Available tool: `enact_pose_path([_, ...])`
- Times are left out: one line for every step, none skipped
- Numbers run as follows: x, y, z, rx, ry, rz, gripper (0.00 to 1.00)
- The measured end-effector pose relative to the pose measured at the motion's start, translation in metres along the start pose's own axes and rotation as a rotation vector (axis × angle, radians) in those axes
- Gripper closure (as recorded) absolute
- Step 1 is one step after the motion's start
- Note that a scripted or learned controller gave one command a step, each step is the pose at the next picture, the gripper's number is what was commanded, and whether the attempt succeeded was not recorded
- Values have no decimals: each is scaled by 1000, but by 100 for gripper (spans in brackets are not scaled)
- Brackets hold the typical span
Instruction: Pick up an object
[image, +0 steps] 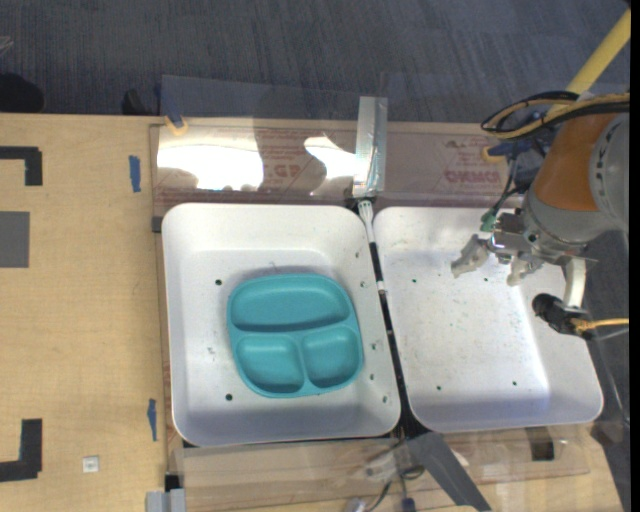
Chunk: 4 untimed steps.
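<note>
- We see a teal divided plate (294, 333) lying flat in the left bin (190, 250).
- Our gripper (490, 262) hovers over the right bin (480, 390), fingers spread, grasping nothing.

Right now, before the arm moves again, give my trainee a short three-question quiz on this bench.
1. True or false: the teal divided plate lies in the left bin.
2. How many compartments does the plate have?
3. The pincer hangs over: A) the left bin, B) the right bin, C) the cardboard bench top.

Key: 1 true; 2 three, one long and two smaller; 3 B, and nothing sits between its fingers.
</note>
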<state>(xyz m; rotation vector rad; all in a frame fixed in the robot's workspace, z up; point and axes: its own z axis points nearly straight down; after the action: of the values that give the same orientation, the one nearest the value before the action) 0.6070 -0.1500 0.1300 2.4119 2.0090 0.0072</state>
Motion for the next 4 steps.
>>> enact_pose_path([27, 54, 42, 7, -2, -92, 0])
enact_pose_path([-2, 62, 45, 4, -2, 52, 0])
enact_pose_path([20, 55, 45, 9, -7, 177, 0])
enact_pose_path([62, 25, -9, 3, 0, 302, 0])
